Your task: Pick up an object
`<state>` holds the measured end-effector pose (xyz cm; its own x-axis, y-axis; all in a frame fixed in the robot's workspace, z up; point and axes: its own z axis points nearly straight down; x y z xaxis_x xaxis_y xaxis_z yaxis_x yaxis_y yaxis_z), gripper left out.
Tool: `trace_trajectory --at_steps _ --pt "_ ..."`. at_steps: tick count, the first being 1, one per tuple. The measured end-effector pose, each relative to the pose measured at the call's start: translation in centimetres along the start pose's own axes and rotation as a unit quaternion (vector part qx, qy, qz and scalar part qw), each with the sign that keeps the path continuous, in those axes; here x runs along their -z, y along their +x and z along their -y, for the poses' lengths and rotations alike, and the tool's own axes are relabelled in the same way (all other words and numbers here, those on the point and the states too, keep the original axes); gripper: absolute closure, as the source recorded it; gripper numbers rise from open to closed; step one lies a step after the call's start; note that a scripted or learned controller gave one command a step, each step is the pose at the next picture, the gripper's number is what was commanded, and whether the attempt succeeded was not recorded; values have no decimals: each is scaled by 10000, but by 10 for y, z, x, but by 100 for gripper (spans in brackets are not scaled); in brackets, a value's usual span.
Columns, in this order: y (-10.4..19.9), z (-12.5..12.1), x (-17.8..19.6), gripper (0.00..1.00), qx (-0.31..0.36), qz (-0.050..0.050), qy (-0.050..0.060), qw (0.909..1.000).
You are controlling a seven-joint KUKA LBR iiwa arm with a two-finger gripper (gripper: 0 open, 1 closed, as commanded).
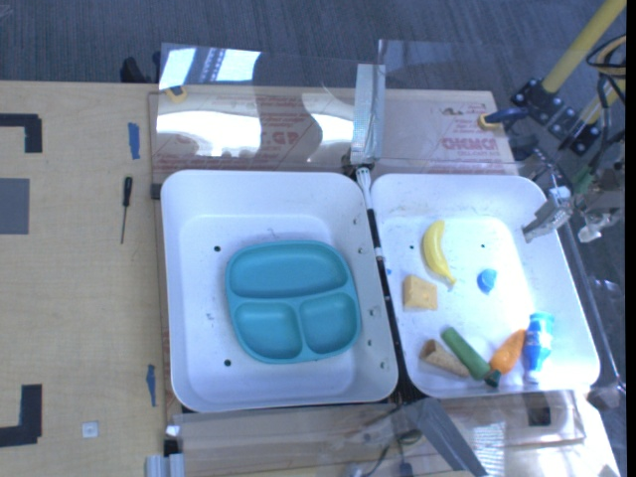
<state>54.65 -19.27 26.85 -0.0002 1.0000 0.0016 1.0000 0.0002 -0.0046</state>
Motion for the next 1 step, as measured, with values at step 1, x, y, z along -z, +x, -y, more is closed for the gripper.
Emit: trace_trajectory --at_steps 1 --pt "75 -8 -174 0 -42 13 -30 10000"
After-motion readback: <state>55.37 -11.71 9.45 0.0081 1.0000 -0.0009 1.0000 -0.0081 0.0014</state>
